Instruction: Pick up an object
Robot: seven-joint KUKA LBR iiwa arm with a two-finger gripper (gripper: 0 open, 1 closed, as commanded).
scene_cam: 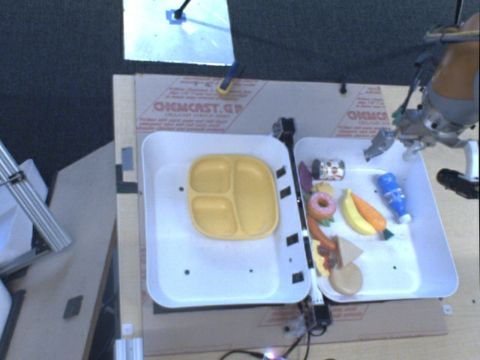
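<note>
Desk is carrying two bins, toys sitting untouched in the right bin [442, 265], tool [394, 147] hovering near its far edge, released, grasping nothing yet.

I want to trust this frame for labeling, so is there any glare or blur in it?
Camera view: strong glare on the shiny metal sheet at top; the gripper and arm look soft; the yellow divided plate and toy food in the right bin stay evenly lit and readable.

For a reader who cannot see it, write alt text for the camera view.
The gripper hovers over the right bin's far edge, above toy food: can, blue bottle, banana, carrot, donut. The left bin holds a yellow divided plate.
</note>
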